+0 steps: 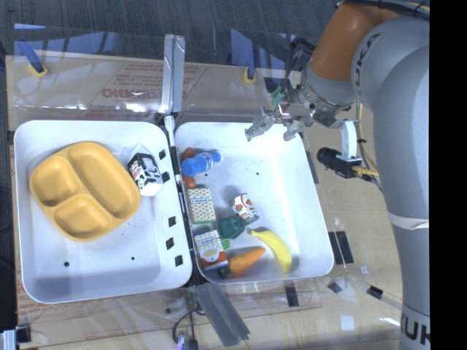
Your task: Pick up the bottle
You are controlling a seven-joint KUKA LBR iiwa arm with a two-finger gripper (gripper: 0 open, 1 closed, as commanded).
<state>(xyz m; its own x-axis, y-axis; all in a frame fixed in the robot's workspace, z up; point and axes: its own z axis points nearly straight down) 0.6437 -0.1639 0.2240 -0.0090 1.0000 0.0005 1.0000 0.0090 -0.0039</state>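
Note:
A small blue bottle [198,163] lies on its side at the upper left of the right bin [292,195], close to the divider between the bins. My gripper [274,130] hangs over the bin's far edge, up and to the right of the bottle and well apart from it. Its fingers [256,130] are spread open with nothing between them.
An orange item [189,154] touches the bottle's left end. Below it lie two snack packs [201,205], a small printed cup [244,208], a green object [231,227], a banana [274,247] and a carrot [246,259]. The left bin [44,283] holds a yellow divided plate [84,188] and a small carton [146,172].

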